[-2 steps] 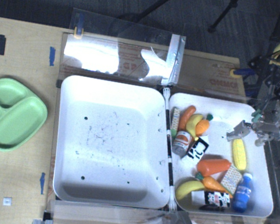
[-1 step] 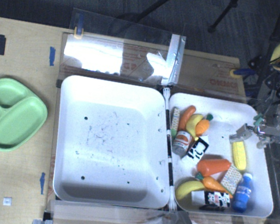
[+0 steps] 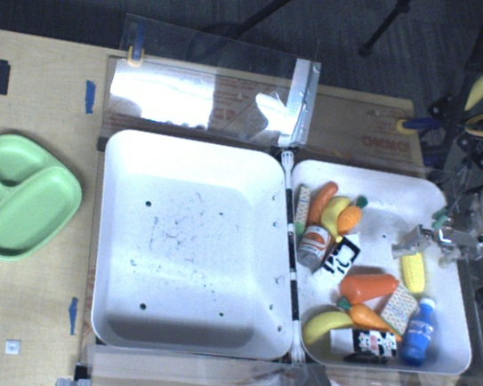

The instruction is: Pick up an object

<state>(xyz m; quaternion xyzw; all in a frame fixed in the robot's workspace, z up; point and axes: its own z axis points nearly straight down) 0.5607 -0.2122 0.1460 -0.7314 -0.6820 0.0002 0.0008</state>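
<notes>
At the right bin's (image 3: 378, 183) far right edge, the gripper (image 3: 416, 241) hangs just above a yellow corn cob (image 3: 413, 273); its grip cannot be judged. Nearby lie a blue bottle (image 3: 419, 331), carrots, a banana (image 3: 323, 322) and a can (image 3: 313, 243).

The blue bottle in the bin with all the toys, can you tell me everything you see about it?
The blue bottle is small and looks like plastic, with a white cap on its upper end and a pale band across its middle. It lies in the right bin, near that bin's front right corner, its cap pointing toward the corn cob just above it. On its left it sits right against a beige cracker-like piece and a black-and-white box. The tool is up by the corn, apart from it.
</notes>
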